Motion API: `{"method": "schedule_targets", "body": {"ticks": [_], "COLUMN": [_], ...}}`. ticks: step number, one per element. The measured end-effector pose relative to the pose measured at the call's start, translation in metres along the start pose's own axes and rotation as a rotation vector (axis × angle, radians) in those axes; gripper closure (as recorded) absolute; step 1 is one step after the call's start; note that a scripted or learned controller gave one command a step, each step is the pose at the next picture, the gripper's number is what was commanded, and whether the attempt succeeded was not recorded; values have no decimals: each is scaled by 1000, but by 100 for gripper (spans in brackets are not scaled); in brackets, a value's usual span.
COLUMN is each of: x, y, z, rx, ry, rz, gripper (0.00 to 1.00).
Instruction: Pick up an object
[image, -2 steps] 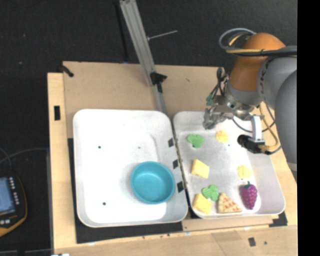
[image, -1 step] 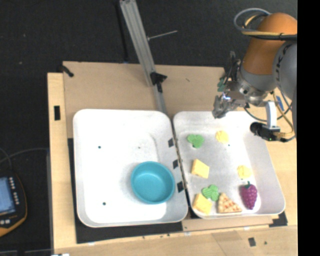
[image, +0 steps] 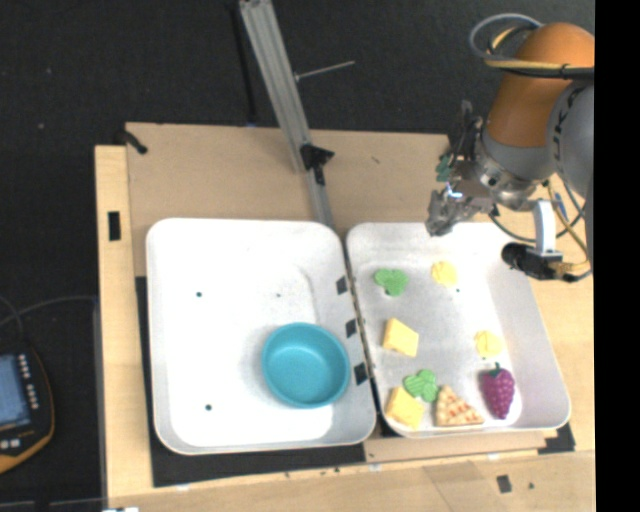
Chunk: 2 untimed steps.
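My gripper (image: 440, 222) hangs over the far edge of the right bin (image: 520, 300), above and clear of the toys. Nothing shows between its tips. The nearest toy is a small yellow piece (image: 444, 272) just below it. A green leafy toy (image: 391, 282) lies to the left of that. Further forward lie a yellow cheese block (image: 401, 338), another small yellow piece (image: 487, 344), a purple grape bunch (image: 497, 390), a second green leafy toy (image: 423, 384), a yellow block (image: 404, 408) and a pizza slice (image: 455, 409).
The left bin (image: 200, 300) holds a blue bowl (image: 305, 364) near its front right corner. A grey metal pole (image: 285, 100) slants up from between the bins. A black handheld device (image: 20, 395) sits at the far left, off the bench.
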<state>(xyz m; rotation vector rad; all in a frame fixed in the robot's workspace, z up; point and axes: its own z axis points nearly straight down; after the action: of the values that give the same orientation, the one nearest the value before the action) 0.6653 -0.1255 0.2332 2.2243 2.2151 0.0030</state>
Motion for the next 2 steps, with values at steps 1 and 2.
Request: {"method": "schedule_targets", "body": {"ticks": [1, 2], "x": [43, 97], "y": [-7, -28], "z": [-6, -1], "rx": [2, 3], "ry": [2, 2], "rz": [-9, -11], "gripper": [100, 100]}}
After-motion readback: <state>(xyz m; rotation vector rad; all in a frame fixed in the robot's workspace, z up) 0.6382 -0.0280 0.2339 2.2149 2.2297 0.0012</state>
